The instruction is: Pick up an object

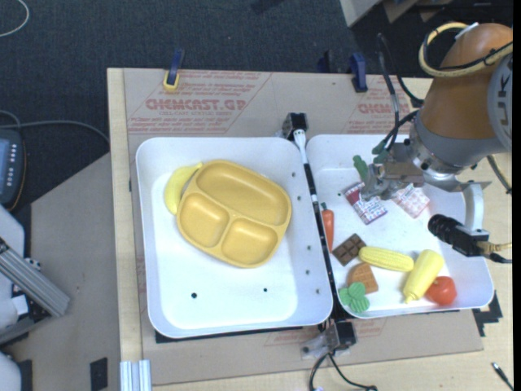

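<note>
My gripper (376, 187) hangs low in the upper middle of the right bin (480, 255), just above a red-and-white checkered packet (367, 206). A pink packet (412, 201) lies just to its right and a small green piece (360, 166) just behind it. Further forward lie an orange carrot (327, 226), a brown chocolate square (348, 249), a corn cob (386, 258), a yellow bottle-shaped toy (422, 274), a red tomato (442, 291), a brown biscuit (364, 277) and a green leaf (354, 300). I see nothing held in the gripper.
The left bin (163, 292) holds a yellow divided plate (234, 212) with a yellow piece (174, 188) poking out from its left side. A black divider rail (313, 210) runs between the bins. The arm's grey and orange body (464, 96) looms over the right bin's back corner.
</note>
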Controlling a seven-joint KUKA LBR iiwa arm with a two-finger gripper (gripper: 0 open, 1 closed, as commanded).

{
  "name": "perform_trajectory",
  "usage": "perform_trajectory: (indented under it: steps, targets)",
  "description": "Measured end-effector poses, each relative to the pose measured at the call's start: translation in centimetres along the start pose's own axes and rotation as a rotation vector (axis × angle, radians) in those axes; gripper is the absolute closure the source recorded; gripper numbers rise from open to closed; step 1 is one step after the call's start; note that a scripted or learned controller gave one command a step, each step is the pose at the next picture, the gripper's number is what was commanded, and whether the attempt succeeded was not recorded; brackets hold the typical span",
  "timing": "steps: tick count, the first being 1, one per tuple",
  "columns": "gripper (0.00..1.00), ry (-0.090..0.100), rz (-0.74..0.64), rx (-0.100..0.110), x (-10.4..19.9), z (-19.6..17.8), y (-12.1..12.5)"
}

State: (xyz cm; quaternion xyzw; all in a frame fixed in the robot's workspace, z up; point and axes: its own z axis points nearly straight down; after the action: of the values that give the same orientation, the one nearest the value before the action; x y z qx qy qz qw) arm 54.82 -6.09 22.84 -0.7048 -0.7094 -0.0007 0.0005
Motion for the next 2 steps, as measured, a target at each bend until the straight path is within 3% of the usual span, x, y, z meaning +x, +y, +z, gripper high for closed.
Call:
perform_trajectory:
  steps: [2]
  targets:
    - [1.0,0.0,0.0,-0.003,11.0,-0.6,1.3]
